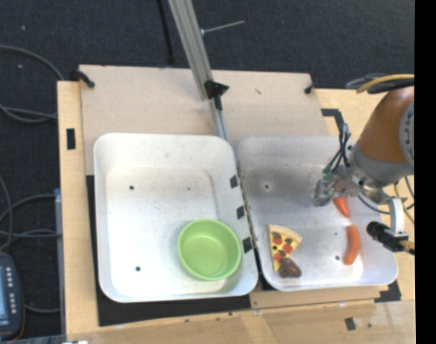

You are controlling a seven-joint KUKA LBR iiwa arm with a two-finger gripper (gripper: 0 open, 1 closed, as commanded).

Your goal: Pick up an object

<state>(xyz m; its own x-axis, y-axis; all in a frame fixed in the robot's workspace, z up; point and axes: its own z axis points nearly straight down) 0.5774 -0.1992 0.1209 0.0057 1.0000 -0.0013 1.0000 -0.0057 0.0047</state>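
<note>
My gripper (331,192) hangs low over the right bin (290,156), near its right side. A small orange piece (341,207) shows right under the gripper's tip, touching or almost touching it; I cannot tell if it is gripped. An orange-red sausage (352,244) lies a little below it on the bin floor. A toy pizza slice (283,244) with a dark brown lump (290,268) at its lower end lies near the bin's front middle.
A green bowl (209,249) sits in the front right corner of the left bin (139,163). A slanted metal rail (193,41) runs from the top down to the gap between the bins. Cables hang beside the arm at the right.
</note>
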